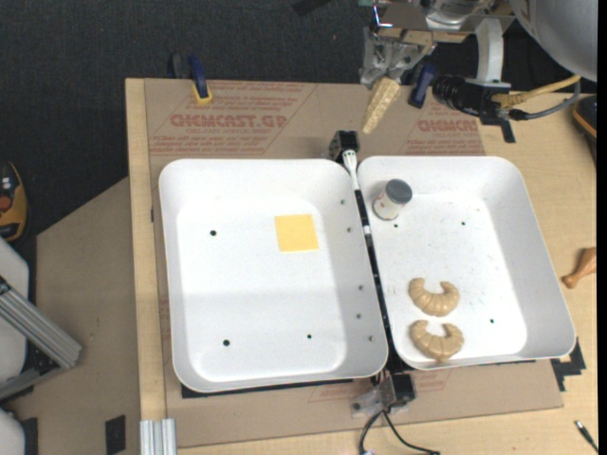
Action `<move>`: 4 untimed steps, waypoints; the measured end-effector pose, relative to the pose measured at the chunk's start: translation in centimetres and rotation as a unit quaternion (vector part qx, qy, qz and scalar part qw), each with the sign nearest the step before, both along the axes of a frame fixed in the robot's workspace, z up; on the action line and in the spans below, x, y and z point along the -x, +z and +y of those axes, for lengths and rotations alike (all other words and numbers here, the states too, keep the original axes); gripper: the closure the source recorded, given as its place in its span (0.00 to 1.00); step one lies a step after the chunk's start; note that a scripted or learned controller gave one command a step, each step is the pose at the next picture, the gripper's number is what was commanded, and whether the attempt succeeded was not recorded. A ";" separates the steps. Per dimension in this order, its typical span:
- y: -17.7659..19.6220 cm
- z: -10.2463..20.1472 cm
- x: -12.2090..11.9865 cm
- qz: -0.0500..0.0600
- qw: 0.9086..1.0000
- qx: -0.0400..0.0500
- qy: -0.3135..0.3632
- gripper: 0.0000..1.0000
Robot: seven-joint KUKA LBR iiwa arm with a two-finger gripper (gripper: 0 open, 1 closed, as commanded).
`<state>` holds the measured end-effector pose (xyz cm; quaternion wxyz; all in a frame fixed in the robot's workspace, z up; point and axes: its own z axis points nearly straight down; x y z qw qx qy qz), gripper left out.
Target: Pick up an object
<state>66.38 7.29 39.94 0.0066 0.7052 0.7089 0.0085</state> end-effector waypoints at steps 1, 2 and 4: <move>-12.0 4.7 5.3 0.018 1.000 0.001 0.000 1.00; -1.4 9.4 5.2 0.005 1.000 0.000 0.000 1.00; 6.7 15.2 9.6 0.001 1.000 -0.003 -0.001 1.00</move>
